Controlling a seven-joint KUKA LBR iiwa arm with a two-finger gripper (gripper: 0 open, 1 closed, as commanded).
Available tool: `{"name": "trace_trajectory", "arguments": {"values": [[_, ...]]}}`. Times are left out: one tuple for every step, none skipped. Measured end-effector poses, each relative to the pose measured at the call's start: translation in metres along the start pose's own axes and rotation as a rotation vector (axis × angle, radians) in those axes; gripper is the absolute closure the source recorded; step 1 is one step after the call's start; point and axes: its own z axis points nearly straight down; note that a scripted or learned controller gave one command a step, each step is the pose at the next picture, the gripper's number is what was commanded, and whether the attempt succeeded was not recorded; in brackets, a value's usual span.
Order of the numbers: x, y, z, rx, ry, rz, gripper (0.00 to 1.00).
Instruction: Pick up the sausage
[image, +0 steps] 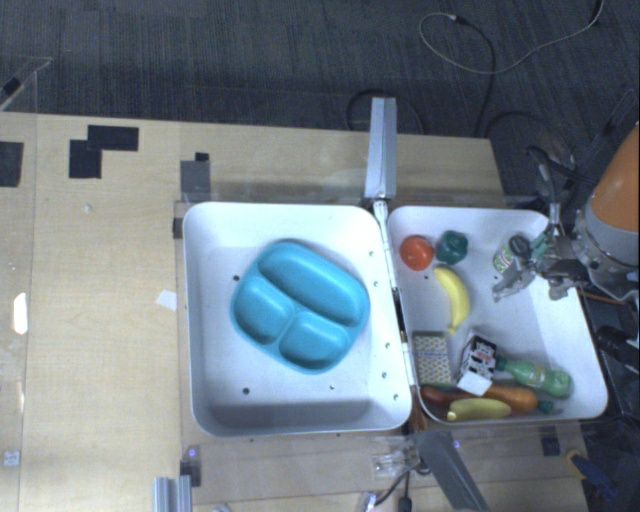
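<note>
Just then my pincer (528, 268) hung over the far right part of the right bin (590, 345), my arm (615, 215) reaching in from the right. How my pincer stood I could not tell; something small and greenish lay at its tip, but whether I held it was unclear. The sausage (440, 396), dark reddish-brown, lay along the near wall of that bin at its left corner, well apart from me. Touching it on the near side was a yellow piece (478, 409), and just right of it an orange carrot (512, 397). A green bottle (535, 376) lay beyond those, beside a small black-and-white box (477, 358). Farther off sat a banana (455, 296), a red ball (417, 252) and a teal lump (453, 245). Over in the left bin (210, 330) rested a blue divided plate (300, 305).
</note>
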Motion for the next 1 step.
{"name": "trace_trajectory", "arguments": {"values": [[0.0504,0.0474,0.1357,-0.001,0.000,-0.072,0.00]]}}
